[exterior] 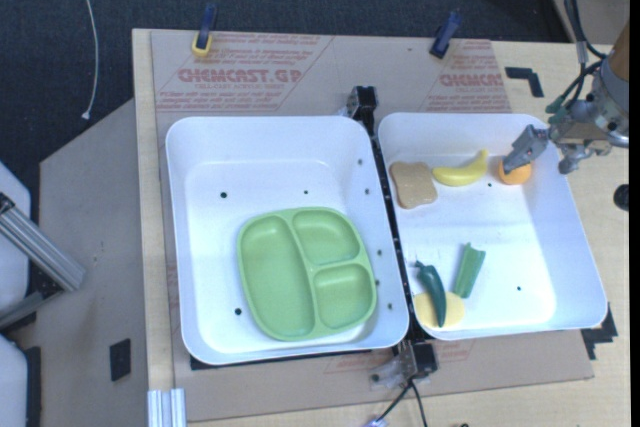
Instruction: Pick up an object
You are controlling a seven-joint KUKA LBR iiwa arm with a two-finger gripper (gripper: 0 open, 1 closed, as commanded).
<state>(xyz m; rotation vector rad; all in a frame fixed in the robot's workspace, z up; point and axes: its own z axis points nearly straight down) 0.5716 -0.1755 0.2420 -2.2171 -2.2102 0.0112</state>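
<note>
While the claw hangs at the far right edge of the right bin, I cannot tell how it is set or whether it grips anything. An orange object lies just beside it, near the banana. A good pick would likely mean centring squarely over the orange piece, dropping straight, clear of the bin wall.

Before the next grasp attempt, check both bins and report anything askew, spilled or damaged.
Nothing stands out. The green divided plate lies flat in the left bin. In the right bin the toy foods lie loose, with nothing spilled over the rim. The gripper is beside the orange piece.
</note>
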